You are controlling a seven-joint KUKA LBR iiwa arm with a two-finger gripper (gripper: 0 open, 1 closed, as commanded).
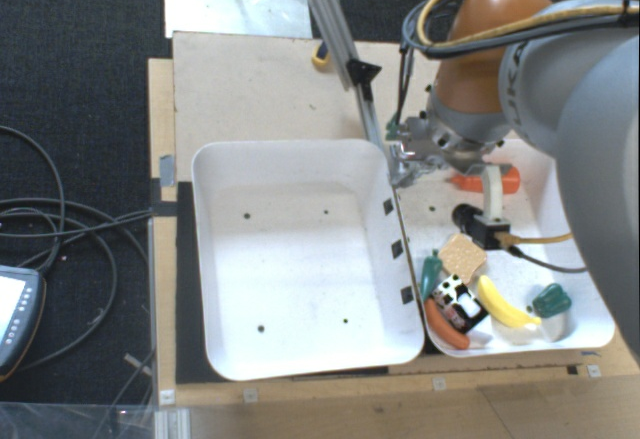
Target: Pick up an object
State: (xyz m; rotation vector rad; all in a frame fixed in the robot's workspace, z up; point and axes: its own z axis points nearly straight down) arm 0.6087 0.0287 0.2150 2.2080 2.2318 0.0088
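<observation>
Standing by the bench rn, quick status. The pick hasn't happened imo. The gripper [403, 155] sits at the far end of the right bin [520, 347], right up against the divider w/ the left bin [290, 149], and I can't see anything pinched in it. Can't tell whether the pincer is spread or pressed together tbh. The wrist and the big grey arm [580, 107] block most of it from this angle.

Stuff to grab is all in the right bin. Closest candidate is the orange piece [503, 179], just beside the gripper on the arm's side, partly tucked under the wrist. The rest is bunched in the near corner, well apart from the gripper:
- tan square [462, 254]
- banana [505, 305]
- dark green thing [550, 300] w/ a white bit [552, 329] below it
- teal piece [430, 275]
- red sausage-looking thing [447, 324]
- small black & white block [458, 295] btw them

They're touching or overlapping, hard to say which sits on which.

Left bin has just a few dark specks on its floor.

So progress = basically zero as far as I can see: arm's in the bin, nothing lifted. What's left is the whole job: get over smth, close on it, raise it clear. My guess is the orange piece is the easy one since it lies alone. The pile looks fiddly.
</observation>
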